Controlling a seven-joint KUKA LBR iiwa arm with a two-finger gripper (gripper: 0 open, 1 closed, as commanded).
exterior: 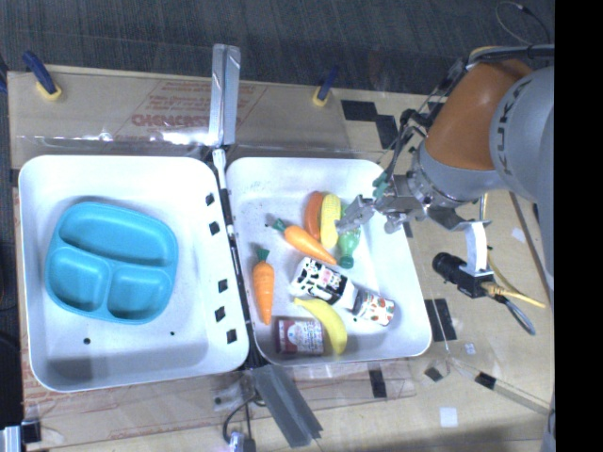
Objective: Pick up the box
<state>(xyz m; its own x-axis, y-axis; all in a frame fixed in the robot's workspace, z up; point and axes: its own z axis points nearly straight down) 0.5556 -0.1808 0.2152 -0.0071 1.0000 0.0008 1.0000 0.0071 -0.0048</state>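
The box [325,282] is a white carton with black cow patches. It lies on its side in the right bin [400,271], its spout end [375,310] pointing to the lower right. My gripper [361,211] hangs over the bin's upper right part, above and to the right of the box and apart from it. A small green item [349,243] sits just below the gripper. Nothing from the bin is lifted.
Around the box lie two carrots [306,241] [263,290], a banana [326,320], yellow and orange fruit [323,216] and a brown-red packet [300,336]. A blue divided tray [111,261] sits in the left bin [38,186]. A metal divider [224,92] stands between the bins.
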